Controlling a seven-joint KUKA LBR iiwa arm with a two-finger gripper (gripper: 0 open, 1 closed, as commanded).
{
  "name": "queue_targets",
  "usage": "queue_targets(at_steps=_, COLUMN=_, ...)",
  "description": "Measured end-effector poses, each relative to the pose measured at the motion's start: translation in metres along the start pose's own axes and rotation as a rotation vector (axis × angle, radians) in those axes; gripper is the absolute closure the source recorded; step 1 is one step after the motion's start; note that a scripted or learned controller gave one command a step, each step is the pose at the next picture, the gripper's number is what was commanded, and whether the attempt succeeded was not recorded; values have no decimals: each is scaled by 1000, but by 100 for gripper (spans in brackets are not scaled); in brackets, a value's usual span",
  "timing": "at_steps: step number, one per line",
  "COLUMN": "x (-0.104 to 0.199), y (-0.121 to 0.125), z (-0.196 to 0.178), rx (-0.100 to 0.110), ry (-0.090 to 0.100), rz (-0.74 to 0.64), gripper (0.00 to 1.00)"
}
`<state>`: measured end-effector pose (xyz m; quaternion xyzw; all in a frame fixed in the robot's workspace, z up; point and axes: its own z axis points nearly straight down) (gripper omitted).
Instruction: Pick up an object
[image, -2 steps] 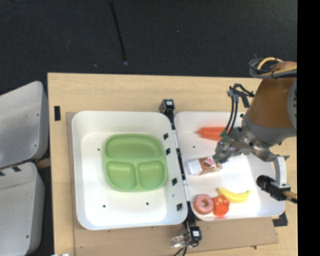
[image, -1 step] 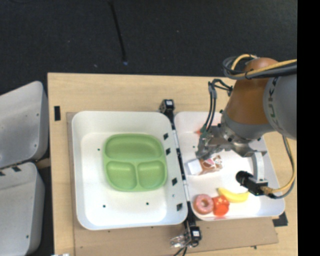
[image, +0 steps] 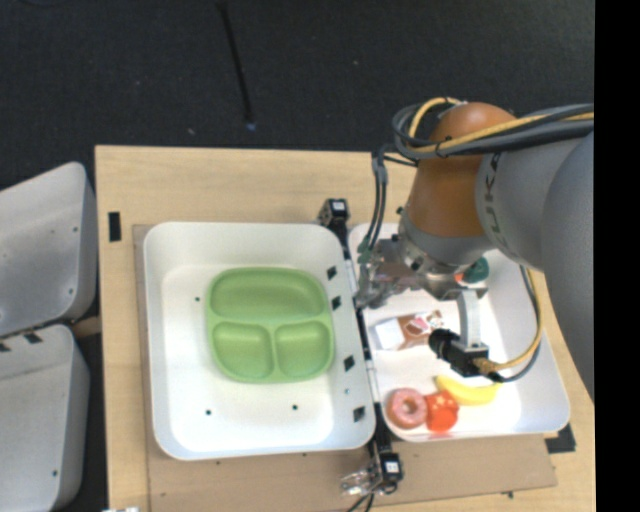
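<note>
The right bin holds several small items. A pink donut lies at its front, touching a red tomato-like piece. A yellow banana rests just behind them. A white and brown packet lies in the middle of the bin. A teal object peeks out from under the arm. My gripper hangs at the bin's left wall, just left of and behind the packet. The wrist hides much of the bin's back half.
The left bin holds a green divided plate at its centre. Small black clips line the wall between the two bins. A black cable fitting on the arm hangs over the banana.
</note>
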<state>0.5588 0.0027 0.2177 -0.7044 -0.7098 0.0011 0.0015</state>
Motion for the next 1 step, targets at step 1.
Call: queue_targets(at_steps=1, x=45, y=25, z=-2, rx=-1, ry=0, rz=0, gripper=100)
